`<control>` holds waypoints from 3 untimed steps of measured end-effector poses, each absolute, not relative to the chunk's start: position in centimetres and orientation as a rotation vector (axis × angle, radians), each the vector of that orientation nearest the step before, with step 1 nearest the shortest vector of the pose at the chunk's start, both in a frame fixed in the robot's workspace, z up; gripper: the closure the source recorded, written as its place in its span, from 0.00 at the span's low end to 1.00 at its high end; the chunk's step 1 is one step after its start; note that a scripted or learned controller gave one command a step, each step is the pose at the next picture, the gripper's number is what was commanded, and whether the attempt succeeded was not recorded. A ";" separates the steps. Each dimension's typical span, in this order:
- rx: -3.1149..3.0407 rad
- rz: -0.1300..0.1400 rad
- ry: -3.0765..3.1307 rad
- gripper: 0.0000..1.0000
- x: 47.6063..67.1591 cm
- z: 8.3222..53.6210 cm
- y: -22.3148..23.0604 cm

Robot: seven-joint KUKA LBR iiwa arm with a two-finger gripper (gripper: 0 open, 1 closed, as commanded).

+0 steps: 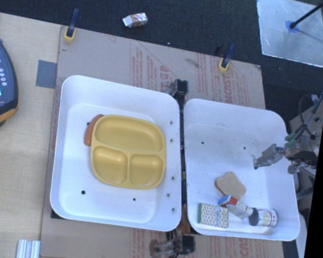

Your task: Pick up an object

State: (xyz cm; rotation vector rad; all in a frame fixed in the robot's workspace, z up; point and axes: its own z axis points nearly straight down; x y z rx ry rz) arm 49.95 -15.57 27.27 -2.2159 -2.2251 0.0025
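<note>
Three objects (238, 210) below-left of pincer (267, 156), apart.

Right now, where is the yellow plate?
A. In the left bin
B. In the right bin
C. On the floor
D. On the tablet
A: the yellow plate lies flat in the left bin, while the right bin holds the small things.

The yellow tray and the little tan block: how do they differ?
The yellow tray is large, with three compartments, and lies in the left bin; the tan block is small and plain and lies in the right bin beside a tube. Both lie flat, untouched.
</note>
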 end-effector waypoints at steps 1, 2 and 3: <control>-2.212 0.007 -2.225 0.00 51.1 18.1 -12.3; -2.212 0.008 -2.224 0.00 55.1 9.0 -13.6; -2.212 0.005 -2.227 0.00 49.3 9.1 -13.5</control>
